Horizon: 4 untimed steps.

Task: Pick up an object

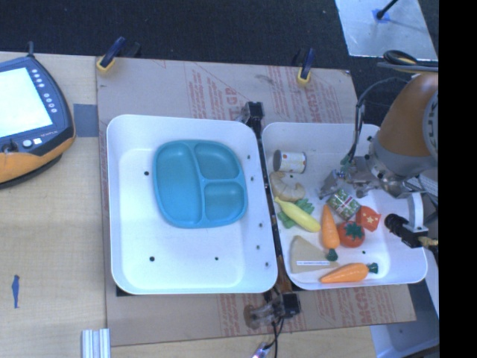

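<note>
The right white bin (395, 274) holds several toy foods. An orange carrot (329, 227) stands on end near the middle, and a second carrot (349, 273) lies along the front wall. A yellow banana-like piece (297, 213), a pale cheese wedge (308, 254), a red tomato (352, 234), a red strawberry (369, 218) and a small can (290, 161) lie around them. My gripper (340, 188) reaches in from the right and hangs low, right over a small green-and-white patterned block (343, 203). Whether it touches the block is unclear.
The left white bin (127, 222) carries a blue divided plate (200, 183). A teach pendant (26, 118) lies on the bench at far left. Clamps (110, 54) pin the cardboard at the back. A black fitting (405, 230) sits by the right bin's right wall.
</note>
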{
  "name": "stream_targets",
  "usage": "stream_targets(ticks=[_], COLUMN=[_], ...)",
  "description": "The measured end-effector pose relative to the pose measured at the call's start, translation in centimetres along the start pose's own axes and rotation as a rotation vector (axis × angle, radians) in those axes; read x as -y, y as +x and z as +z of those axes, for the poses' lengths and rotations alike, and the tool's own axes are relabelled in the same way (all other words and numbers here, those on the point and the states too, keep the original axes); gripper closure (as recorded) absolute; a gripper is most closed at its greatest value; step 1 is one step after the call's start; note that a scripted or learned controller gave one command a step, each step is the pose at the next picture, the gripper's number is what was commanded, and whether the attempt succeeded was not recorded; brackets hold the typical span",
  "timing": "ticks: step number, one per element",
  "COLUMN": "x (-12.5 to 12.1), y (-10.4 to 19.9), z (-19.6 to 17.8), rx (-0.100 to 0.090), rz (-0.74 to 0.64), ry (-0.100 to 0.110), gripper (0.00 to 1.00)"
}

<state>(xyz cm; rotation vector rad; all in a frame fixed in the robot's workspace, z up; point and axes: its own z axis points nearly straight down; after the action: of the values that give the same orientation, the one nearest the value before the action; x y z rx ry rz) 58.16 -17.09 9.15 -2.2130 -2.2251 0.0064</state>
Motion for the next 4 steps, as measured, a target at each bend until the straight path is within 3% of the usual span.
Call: stream_targets(ticks=[1,2,3,4], x=[-5.2,-7.5,-3.5,-7.5], y=[-2.9,-4.1,-4.1,-4.1], z=[-0.1,-0.1,0.0,-0.1], rx=[-0.001,-0.001,0.0,-0.001], rz=[0.001,0.0,0.001,0.002], ry=[-0.003,-0.003,-0.001,-0.003], gripper=[0.0,0.0,0.0,0.0])
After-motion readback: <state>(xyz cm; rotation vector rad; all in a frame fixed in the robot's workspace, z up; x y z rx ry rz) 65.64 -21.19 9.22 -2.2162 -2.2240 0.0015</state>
